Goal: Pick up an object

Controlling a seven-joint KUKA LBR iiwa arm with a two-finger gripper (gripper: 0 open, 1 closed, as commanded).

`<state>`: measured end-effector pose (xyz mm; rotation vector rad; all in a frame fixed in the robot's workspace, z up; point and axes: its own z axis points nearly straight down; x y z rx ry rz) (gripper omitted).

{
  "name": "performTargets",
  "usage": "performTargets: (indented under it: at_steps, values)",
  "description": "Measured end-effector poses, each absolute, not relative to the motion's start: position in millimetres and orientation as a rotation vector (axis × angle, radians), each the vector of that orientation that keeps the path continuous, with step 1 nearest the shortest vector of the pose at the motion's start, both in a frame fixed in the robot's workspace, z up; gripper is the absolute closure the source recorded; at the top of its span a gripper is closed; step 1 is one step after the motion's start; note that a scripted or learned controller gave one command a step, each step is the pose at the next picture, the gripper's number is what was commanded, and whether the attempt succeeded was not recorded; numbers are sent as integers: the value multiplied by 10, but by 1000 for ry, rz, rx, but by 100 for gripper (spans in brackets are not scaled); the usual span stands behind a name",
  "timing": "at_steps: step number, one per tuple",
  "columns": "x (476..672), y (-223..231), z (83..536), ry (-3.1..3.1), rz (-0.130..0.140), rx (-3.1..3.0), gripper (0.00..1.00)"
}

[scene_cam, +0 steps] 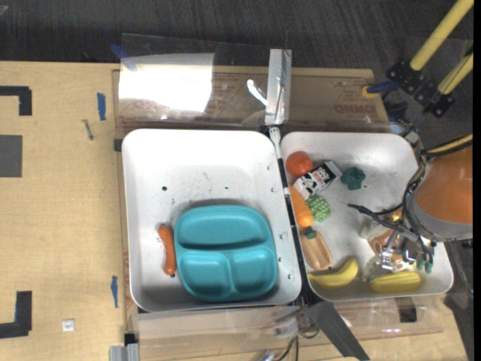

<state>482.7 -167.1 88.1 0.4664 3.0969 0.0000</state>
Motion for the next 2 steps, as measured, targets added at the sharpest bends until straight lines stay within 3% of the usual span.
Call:
performTargets:
  at_steps: [1, 2]
  values:
    - [4853, -1669, 998, 3090, -2, 462, 100]
    - [5064, -1911, 2730, 3114, -5, 294, 100]
